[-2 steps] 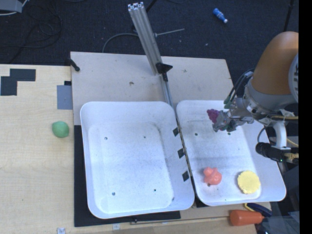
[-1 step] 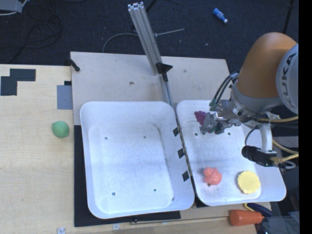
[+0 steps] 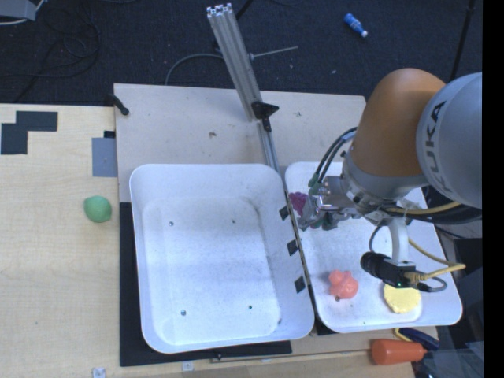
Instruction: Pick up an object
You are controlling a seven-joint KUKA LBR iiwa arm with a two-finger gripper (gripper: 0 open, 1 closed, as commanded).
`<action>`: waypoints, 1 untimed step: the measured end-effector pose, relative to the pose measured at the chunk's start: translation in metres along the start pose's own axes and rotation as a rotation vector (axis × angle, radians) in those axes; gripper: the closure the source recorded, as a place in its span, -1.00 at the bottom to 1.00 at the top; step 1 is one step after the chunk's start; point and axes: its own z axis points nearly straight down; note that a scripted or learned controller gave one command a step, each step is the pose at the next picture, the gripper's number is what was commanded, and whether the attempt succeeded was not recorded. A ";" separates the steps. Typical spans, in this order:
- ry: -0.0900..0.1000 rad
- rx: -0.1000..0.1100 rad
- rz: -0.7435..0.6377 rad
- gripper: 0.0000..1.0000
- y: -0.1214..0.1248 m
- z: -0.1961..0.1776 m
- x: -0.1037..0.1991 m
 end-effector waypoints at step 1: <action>0.000 0.000 0.000 1.00 -0.006 0.013 0.054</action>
